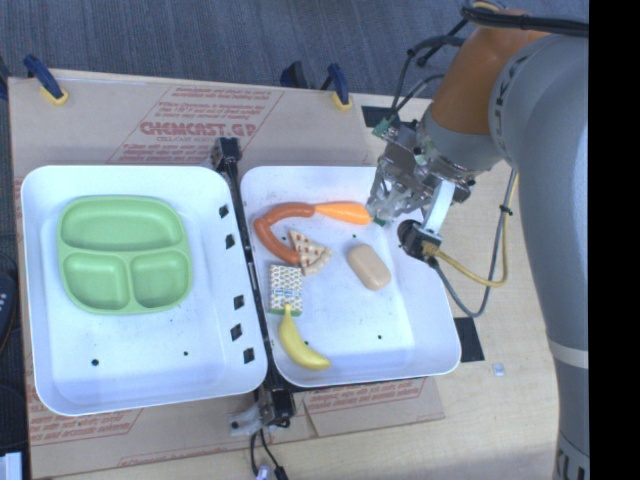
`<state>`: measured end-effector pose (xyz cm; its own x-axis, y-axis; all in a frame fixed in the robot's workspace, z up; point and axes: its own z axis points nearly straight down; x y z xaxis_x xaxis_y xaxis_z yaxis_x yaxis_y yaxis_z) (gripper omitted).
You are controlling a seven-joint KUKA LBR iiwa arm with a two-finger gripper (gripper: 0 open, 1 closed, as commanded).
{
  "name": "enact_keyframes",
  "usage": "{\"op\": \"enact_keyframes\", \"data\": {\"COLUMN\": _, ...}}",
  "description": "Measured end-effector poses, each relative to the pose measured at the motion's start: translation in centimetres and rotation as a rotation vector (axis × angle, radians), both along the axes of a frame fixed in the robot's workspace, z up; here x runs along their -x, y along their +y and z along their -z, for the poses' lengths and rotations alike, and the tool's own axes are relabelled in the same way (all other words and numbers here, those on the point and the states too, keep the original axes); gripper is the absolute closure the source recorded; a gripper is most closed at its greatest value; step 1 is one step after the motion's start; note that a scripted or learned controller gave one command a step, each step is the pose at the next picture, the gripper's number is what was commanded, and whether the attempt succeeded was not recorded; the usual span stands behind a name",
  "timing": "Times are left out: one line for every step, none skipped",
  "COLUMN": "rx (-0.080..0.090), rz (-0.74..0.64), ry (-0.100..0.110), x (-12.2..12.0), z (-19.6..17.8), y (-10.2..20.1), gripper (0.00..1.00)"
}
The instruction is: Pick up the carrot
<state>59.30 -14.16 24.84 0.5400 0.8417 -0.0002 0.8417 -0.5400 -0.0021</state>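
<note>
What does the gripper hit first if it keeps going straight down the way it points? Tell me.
Probably the carrot's thick right end: the gripper points down into the right bin just beside it. Depth is unclear from this slanted view, so it could instead meet bare bin floor.

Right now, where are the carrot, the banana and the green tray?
carrot [343, 212], camera view, middle of its orange body.
banana [297, 343], camera view, middle of its yellow curve.
green tray [124, 223], camera view, floor of its large top compartment.
</note>
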Motion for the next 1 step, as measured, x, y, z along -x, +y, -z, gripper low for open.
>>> {"op": "enact_keyframes", "data": {"rx": -0.001, "rz": -0.037, "ry": 0.005, "x": 5.34, "z": 9.52, "y": 2.87, "gripper": 1.00}}
